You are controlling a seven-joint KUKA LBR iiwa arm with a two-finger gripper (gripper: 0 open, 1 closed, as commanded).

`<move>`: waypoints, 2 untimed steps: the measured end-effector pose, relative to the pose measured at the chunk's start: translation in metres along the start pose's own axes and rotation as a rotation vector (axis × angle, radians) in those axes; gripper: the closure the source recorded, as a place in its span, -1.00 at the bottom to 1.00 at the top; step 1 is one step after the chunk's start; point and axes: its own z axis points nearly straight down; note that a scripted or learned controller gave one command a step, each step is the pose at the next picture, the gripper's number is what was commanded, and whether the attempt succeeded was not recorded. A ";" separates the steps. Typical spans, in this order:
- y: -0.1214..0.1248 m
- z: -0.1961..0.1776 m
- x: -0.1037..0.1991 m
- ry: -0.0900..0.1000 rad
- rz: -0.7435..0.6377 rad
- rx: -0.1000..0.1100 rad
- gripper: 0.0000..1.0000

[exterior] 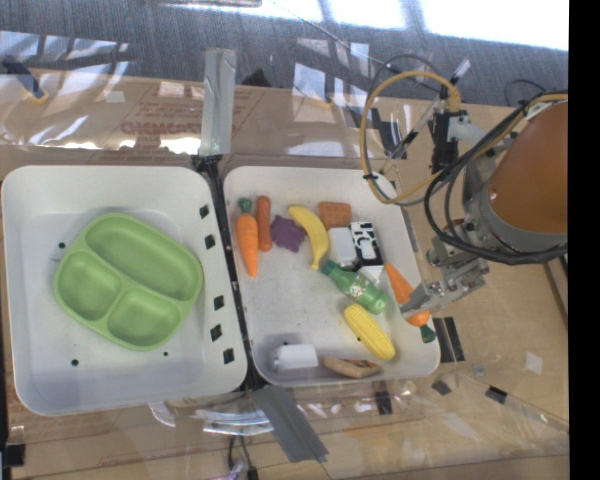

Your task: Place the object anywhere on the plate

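Note:
A green divided plate (128,279) lies in the left bin (30,368). The right bin (280,313) holds several toy foods: a carrot (248,244), a banana (312,231), a purple piece (286,234), a green bottle (357,286), a corn cob (369,332) and a small orange carrot piece (398,283) by the right wall. My gripper (443,288) hangs over the right bin's right rim, just beside that orange piece and another orange bit (417,318). Whether it touches either one is unclear.
A white block (297,357) and a tan piece (348,367) lie at the right bin's front. A brown square (334,214) and a black-and-white box (365,240) sit near its back. Cables (410,138) loop above the arm (530,183).

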 end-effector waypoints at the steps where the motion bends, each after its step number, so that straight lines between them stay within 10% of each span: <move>1: -0.008 0.039 -0.078 -0.003 -0.011 -0.003 1.00; 2: -0.014 0.072 -0.143 -0.002 -0.224 -0.004 1.00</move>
